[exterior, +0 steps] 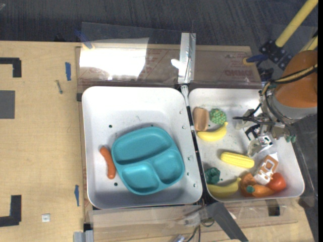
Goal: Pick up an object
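Two white bins sit side by side on my counter. Nearest the camera, along the front edge of the right bin, lies a crowd I can only partly sort: a banana curving along the front wall, a dark green lump just left of it that I cannot identify, and an orange and red cluster of pieces pressed together, carrot-like and tomato-like, with a small white carton leaning on top. Their edges run into each other, so I cannot count them surely.

Just behind that lies a yellow corn cob, on its side and apart from the rest. Farther back, a second banana touches a green broccoli-like head, with a brown roll-shaped piece beside the dividing wall.

The left bin holds a teal divided plate, with an orange sausage-like piece just beside its left edge.

My jaws hang over the right bin's middle right, above and behind the carton, in a tangle of dark cables and shiny metal. Whether they stand apart or together I cannot tell, and nothing shows plainly between them. My orange band is cut off at the frame's right.

Farthest back, a clear sheet catches glare.
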### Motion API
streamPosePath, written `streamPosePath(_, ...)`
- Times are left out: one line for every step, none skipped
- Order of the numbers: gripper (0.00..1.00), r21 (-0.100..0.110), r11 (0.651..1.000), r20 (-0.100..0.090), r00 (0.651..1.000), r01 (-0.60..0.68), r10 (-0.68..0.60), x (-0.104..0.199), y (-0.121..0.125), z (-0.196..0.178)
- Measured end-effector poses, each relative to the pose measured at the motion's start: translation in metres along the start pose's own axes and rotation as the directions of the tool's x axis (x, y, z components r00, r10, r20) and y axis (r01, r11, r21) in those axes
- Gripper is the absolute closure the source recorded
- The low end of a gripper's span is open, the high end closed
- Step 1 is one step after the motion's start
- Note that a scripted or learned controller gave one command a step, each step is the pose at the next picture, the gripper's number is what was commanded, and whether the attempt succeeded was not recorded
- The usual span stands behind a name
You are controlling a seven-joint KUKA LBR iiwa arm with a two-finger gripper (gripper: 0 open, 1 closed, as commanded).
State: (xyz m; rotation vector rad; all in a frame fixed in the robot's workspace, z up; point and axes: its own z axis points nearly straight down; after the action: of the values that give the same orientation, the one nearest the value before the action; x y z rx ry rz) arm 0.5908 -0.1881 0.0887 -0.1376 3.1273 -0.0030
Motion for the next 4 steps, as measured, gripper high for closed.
streamPosePath(0.0, -0.003, 0.995, -0.016, 0.995, -0.102, 0.102, -0.085, 0.091, 0.0)
streamPosePath(0.0, 0.001, 0.997, -0.001, 0.997, -0.071, 0.071, -0.004, 0.053, -0.001)
streamPosePath(0.0, 0.005, 0.967, -0.022, 0.967, -0.254, 0.254, -0.082, 0.083, 0.0)
streamPosePath(0.0, -0.001, 0.994, -0.003, 0.994, 0.112, -0.112, -0.05, 0.029, -0.04)
